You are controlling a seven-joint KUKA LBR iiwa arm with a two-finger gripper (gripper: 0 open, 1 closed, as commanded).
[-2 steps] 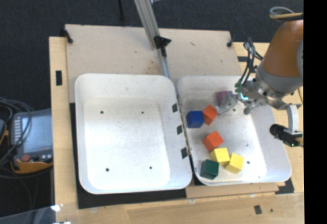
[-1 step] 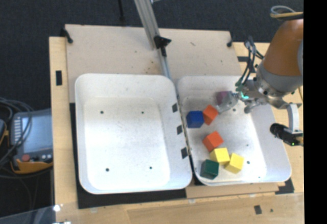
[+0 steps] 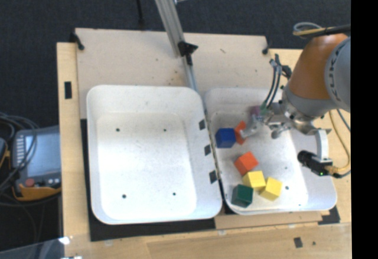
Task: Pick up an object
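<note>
The right bin [image 3: 307, 193] holds several small blocks. A blue cube [image 3: 225, 137] lies at its left side, with a small orange piece [image 3: 240, 132] just right of it. Lower down sit an orange cube [image 3: 246, 162], two yellow cubes [image 3: 256, 179] [image 3: 272, 188] and a green cube [image 3: 242, 195]. My gripper [image 3: 255, 124] reaches down from the right into the upper middle of this bin, its tip close beside the small orange piece. The wrist hides the fingertips.
The left bin [image 3: 147, 151] lies beside the right one. A slanted aluminium bar [image 3: 168, 10] rises from the gap between the bins toward the top. The arm's orange band [image 3: 313, 69] hangs over the right bin's upper right. A controller box [image 3: 32, 163] sits at far left.
</note>
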